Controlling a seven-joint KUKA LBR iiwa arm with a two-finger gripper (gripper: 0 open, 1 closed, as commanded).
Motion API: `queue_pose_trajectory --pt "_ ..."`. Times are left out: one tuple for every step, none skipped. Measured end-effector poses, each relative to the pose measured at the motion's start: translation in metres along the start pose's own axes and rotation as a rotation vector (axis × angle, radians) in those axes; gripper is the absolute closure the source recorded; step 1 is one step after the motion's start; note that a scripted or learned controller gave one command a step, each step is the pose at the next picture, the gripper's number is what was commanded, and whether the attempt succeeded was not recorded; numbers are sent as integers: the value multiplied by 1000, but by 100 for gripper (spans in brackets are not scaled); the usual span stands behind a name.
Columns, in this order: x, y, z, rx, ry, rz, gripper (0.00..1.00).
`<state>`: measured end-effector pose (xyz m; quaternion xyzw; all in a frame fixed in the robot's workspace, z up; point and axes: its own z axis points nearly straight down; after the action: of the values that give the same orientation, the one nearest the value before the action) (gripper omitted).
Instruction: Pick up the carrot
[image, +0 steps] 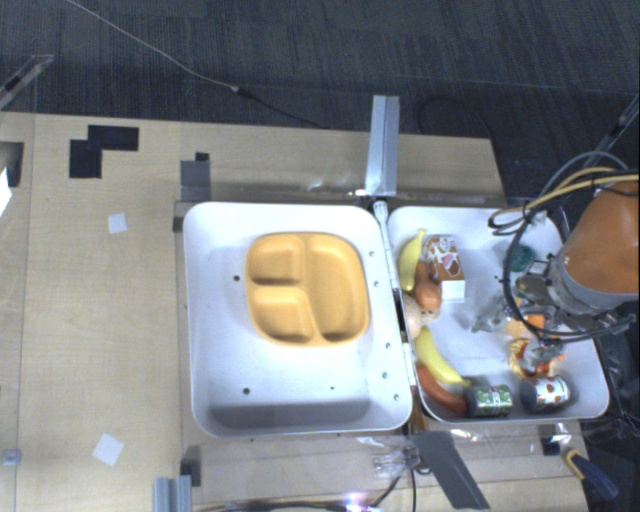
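Note:
The carrot (521, 351) shows as small orange pieces in the right part of the right bin (470, 225), mostly hidden under the gripper. The gripper (527, 328) hangs low over it, below the arm's orange band (603, 238) and a bundle of cables. Whether the carrot is held or merely lies beneath the gripper cannot be made out.
In the right bin lie two bananas (410, 258) (435, 357), a snack box (443, 258), a brown fruit (428, 293), a reddish sausage-like item (441, 387) and two cans (490, 401) (546, 392). The left bin (215, 330) holds a yellow divided plate (305, 287).

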<state>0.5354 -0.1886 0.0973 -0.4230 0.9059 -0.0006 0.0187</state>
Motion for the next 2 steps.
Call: queue_pose_trajectory --pt "0 4 0 5 4 -10 0" --pt "-4 6 0 10 13 31 0"
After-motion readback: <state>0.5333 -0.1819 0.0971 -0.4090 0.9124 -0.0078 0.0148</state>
